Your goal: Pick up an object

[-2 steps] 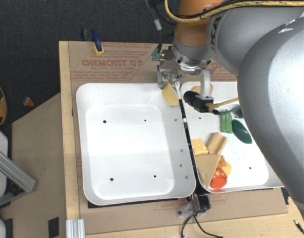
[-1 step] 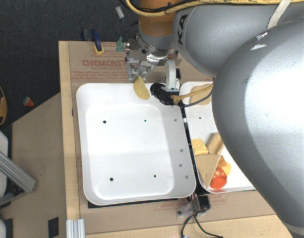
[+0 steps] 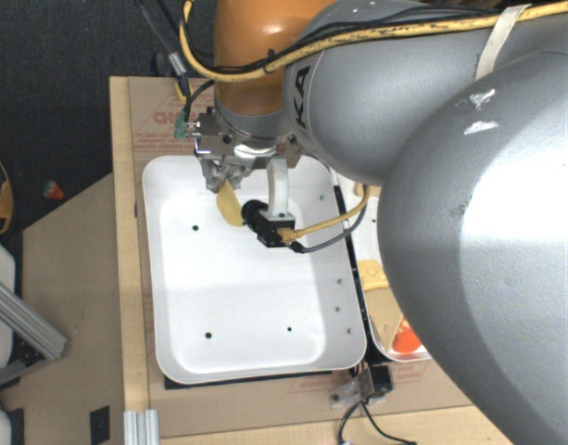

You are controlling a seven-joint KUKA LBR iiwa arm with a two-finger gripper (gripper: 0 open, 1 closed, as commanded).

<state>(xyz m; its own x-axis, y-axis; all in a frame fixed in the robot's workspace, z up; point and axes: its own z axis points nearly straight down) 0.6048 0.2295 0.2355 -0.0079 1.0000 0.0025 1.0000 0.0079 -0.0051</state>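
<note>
My gripper (image 3: 224, 176) hangs over the far end of the left white bin (image 3: 246, 341), below the orange band of the wrist. A pale yellow, elongated object (image 3: 230, 205) shows right under the gripper's tip, against the bin floor. It touches or nearly touches the gripper, and I cannot tell whether it is held or lying in the bin. The wrist hides the gripper's upper part.
The arm's grey bulk covers most of the right bin (image 3: 387, 352). At that bin's near left corner lie an orange object (image 3: 407, 337) and, farther back, a yellowish one (image 3: 372, 274). A brown cardboard border (image 3: 131, 248) frames the bins.
</note>
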